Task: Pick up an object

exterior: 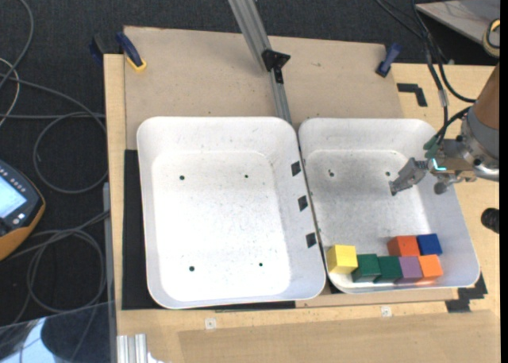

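Note:
Several small blocks lie packed along the near edge of the right bin (361,195): a yellow block (343,256), two green blocks (377,267), a purple block (410,268), an orange block (430,265), a red block (406,245) and a blue block (429,242). My gripper (422,181) hangs over the right side of this bin, behind the blocks and apart from them. It is open, with nothing between its fingers (404,178).
The left bin (159,218) stands beside the right one, with black clips (302,202) along the shared edge. A slanted metal pole (252,20) rises behind the bins. Blue clamps (131,50) hold the board's far corners. Cables lie on the floor at left.

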Controlling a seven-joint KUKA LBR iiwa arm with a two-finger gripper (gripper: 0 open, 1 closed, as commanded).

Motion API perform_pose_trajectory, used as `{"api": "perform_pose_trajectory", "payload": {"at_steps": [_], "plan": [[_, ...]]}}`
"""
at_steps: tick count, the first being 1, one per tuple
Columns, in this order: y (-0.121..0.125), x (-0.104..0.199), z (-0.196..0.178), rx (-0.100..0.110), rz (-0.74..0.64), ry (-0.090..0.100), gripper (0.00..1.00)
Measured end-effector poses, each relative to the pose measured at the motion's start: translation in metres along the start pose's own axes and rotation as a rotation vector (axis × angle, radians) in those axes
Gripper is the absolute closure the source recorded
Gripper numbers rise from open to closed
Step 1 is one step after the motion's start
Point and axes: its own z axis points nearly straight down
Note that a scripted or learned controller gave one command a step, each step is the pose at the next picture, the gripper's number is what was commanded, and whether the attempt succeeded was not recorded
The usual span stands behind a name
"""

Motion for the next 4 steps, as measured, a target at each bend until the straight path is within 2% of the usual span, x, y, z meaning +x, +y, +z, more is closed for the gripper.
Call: {"api": "perform_pose_trajectory", "payload": {"at_steps": [1, 2, 4], "plan": [[0.001, 0.0, -0.003, -0.006, -0.001, -0.001, 0.0], [-0.009, 0.0, 0.055, 0.001, 0.001, 0.0, 0.0], [-0.011, 0.01, 0.141, 0.0, 0.0, 0.0, 0.0]]}}
